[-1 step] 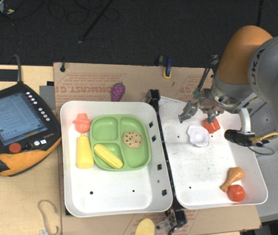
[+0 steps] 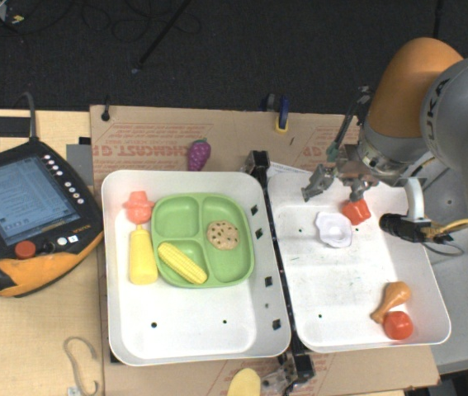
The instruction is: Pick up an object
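While hovering over the right bin, the gripper has an orange block pinched under one finger, jaws spread; white cup just beside. Risk: the grip looks marginal, so the block could slip on lifting.

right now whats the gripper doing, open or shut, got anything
Gripper: over the back of the right bin, beside an orange-red block and a white object. Whether it is open, shut or holding anything cannot be told.

Green tray holds yellow corn and a brown-speckled cookie.
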Action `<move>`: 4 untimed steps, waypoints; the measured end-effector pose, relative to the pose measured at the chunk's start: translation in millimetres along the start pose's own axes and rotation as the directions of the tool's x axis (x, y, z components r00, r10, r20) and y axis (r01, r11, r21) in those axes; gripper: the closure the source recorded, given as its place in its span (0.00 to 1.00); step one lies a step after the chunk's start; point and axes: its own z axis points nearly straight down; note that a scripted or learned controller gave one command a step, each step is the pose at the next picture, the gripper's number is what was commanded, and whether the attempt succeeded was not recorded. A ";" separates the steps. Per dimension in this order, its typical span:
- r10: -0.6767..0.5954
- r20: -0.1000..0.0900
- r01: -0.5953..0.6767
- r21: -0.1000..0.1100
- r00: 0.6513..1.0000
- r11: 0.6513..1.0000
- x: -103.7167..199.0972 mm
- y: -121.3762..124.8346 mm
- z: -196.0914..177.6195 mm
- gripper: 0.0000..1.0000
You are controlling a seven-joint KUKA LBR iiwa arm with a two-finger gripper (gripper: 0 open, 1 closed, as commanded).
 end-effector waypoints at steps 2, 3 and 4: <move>0.001 -0.002 -0.001 0.004 1.000 1.000 8.2 7.7 98.0 0.00; 0.001 0.000 -0.001 0.002 1.000 1.000 8.4 7.4 107.3 0.00; 0.004 -0.001 -0.004 0.002 1.000 1.000 7.3 7.4 96.8 1.00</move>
